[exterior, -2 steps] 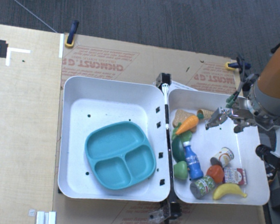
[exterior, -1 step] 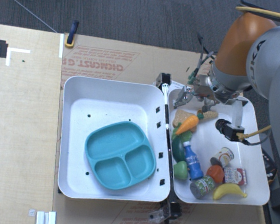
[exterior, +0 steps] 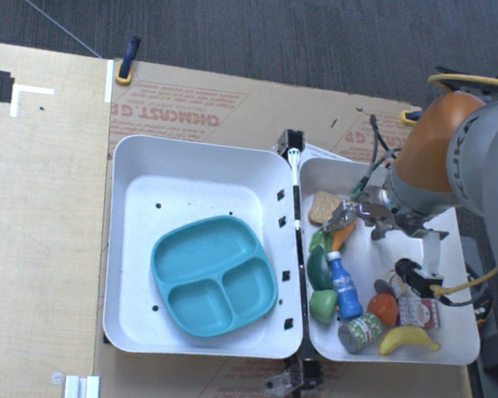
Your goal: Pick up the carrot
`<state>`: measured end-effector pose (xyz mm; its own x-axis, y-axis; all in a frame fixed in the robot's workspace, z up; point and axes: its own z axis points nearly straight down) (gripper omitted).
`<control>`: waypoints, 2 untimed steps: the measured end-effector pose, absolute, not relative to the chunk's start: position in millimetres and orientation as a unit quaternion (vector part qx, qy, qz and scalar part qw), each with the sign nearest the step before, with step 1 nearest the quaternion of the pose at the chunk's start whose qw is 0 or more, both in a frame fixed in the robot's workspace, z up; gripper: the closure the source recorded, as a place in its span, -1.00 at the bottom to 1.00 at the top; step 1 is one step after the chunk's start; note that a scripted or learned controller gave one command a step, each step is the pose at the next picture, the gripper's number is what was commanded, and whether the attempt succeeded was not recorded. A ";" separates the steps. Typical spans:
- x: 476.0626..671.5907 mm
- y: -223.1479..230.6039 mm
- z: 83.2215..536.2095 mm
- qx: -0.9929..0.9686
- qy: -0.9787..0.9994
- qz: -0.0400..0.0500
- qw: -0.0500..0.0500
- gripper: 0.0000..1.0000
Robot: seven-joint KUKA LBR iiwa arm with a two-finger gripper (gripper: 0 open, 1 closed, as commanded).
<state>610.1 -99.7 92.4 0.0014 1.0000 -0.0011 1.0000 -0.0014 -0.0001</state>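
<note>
One carrot [exterior: 342, 235], orange, sits in the right bin [exterior: 447, 349] near its left wall, just below a tan bread slice [exterior: 323, 206] and touching the green vegetable [exterior: 319, 264] beside a blue bottle [exterior: 343, 286]. Gripper [exterior: 348, 217] is right over the carrot's top end; can't tell how wide the jaws stand or if they have it. Left bin [exterior: 125, 251] holds a teal divided plate [exterior: 213, 275]; banana [exterior: 408, 340], tomato [exterior: 382, 308] and can [exterior: 359, 331] lie at the right bin's front.
</note>
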 end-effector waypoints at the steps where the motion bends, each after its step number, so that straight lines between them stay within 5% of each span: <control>1: 610.4 -100.0 103.1 0.709 0.706 0.000 0.000 1.00; 2: 589.5 -38.2 195.4 0.707 0.707 0.000 0.000 1.00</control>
